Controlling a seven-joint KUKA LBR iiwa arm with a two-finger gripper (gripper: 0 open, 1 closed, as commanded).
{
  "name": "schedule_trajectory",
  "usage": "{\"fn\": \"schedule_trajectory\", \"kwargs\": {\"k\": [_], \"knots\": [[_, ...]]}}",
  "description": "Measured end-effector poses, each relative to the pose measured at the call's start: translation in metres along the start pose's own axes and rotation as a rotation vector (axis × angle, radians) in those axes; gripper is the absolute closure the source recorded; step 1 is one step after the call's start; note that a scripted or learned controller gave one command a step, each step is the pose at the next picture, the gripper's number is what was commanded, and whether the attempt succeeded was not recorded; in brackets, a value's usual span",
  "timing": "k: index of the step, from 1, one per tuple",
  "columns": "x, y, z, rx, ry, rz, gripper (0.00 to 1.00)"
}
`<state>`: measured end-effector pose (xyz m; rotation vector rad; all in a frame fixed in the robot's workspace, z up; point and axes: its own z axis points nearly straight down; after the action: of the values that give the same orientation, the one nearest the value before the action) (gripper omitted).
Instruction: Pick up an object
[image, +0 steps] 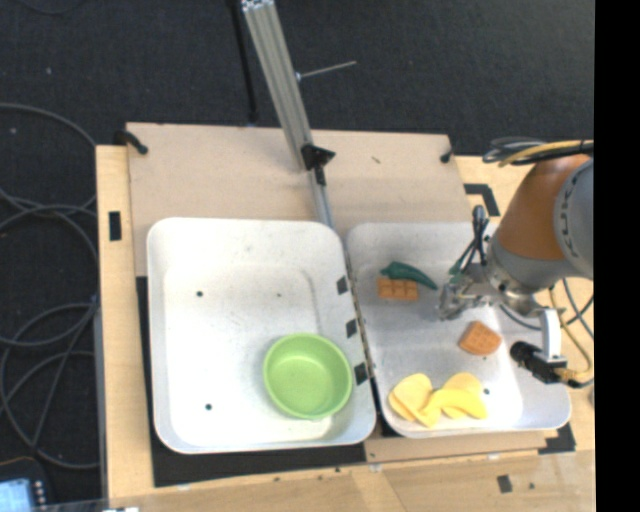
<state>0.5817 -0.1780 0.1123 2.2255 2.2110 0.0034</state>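
Observation:
The right bin (400, 245) holds an orange block (398, 290) with a dark green piece (408, 272) just above it, an orange rounded item (480, 340), and a cluster of yellow pieces (438, 398) near the front. My gripper (458, 302) hangs low over the middle of this bin, right of the orange block and just up-left of the orange rounded item. Nothing shows between its fingers. The left bin (220, 260) holds a green bowl (307, 375) at its front right.
A slanted metal pole (285, 90) rises from behind the bins' shared edge. The grey and orange arm (540, 225) covers the right bin's far right side. Cables lie on the dark floor at the left.

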Motion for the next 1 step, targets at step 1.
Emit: {"fn": "schedule_trajectory", "kwargs": {"k": [1], "knots": [[-0.0027, -0.0001, -0.0646, -0.003, -0.001, -0.004, 1.00]]}}
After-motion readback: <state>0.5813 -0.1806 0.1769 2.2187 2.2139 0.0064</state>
